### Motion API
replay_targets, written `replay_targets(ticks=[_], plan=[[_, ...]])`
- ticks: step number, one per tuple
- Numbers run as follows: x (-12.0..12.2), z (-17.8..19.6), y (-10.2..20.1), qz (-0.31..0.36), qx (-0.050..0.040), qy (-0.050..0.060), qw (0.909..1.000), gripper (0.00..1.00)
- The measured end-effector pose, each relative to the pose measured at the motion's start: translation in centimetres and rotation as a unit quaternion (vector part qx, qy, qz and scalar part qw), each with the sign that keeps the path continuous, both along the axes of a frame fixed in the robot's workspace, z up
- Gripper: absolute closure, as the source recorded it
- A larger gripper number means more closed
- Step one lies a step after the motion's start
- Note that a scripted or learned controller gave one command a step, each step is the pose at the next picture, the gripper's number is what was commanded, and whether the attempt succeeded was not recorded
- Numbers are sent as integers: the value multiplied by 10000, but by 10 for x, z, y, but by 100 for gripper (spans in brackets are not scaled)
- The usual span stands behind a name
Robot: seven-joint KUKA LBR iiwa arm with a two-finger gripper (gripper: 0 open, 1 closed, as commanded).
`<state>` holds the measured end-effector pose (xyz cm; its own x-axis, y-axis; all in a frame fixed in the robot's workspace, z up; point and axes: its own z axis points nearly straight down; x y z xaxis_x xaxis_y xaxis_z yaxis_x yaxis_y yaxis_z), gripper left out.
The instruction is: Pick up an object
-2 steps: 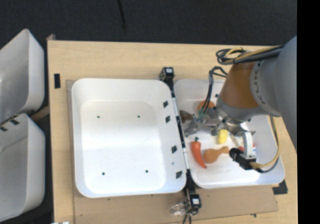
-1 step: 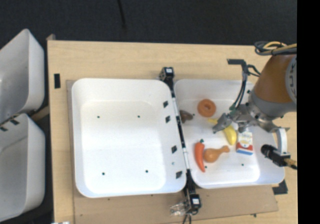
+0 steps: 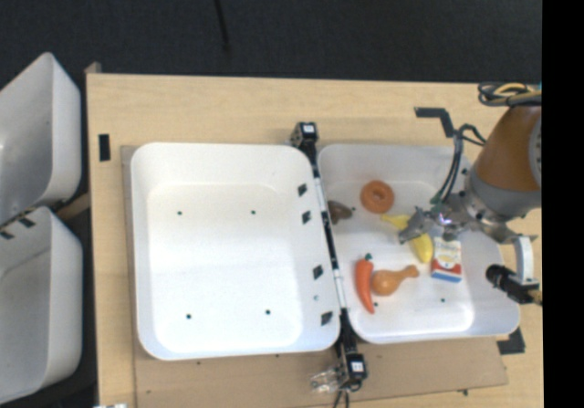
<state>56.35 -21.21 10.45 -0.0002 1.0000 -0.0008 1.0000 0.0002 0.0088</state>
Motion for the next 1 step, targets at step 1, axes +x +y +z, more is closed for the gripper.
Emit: replay_targets(ticks=[1], plan=[[10,-3,-17,-10,-7,28,10000,0]])
